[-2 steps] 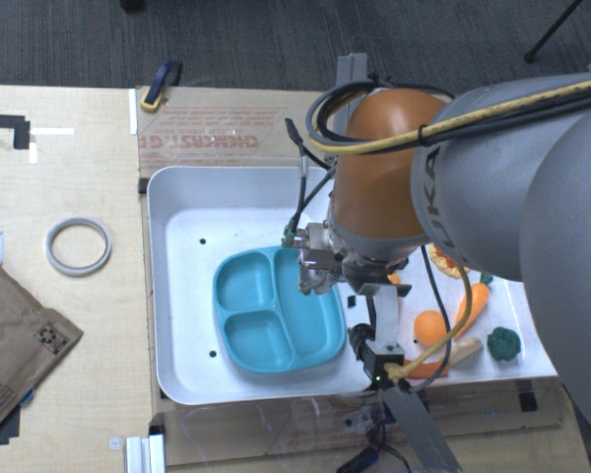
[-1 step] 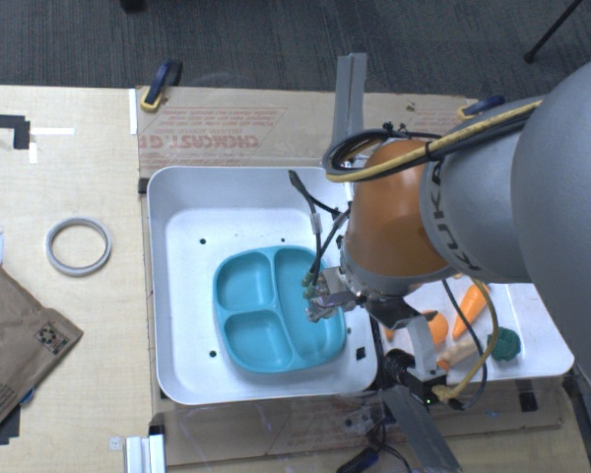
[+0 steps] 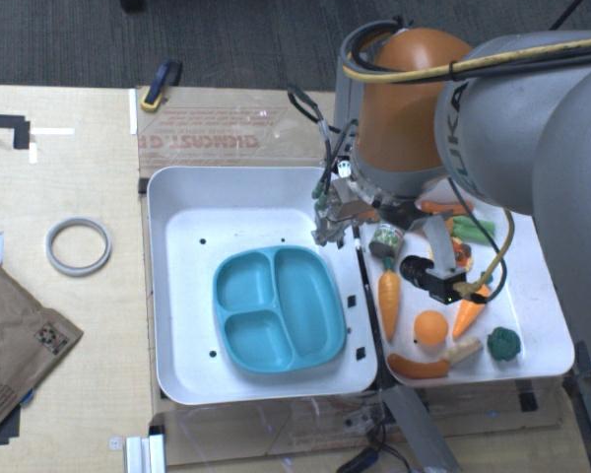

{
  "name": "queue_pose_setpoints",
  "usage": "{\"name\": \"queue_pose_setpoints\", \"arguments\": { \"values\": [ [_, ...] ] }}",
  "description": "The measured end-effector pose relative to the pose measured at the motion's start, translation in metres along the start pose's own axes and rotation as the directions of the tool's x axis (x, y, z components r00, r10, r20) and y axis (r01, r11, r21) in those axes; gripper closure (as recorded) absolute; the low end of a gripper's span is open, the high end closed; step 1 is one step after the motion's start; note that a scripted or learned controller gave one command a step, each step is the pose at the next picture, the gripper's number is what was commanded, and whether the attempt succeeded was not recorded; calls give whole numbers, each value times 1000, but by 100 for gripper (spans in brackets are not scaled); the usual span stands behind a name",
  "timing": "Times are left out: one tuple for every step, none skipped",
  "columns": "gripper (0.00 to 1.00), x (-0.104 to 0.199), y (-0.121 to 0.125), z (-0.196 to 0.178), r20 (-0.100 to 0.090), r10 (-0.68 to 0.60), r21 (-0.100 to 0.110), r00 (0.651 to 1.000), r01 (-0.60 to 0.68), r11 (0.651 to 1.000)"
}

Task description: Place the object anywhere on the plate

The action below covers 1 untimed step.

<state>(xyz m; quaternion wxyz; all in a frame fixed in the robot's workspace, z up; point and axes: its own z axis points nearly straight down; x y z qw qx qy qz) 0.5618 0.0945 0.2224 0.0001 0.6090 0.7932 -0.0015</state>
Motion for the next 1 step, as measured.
{"name": "queue_pose_setpoints", "arguments": {
  "values": [
    [100,-5,-67,18,-1,-138,1,990,138,990]
  ]
}}
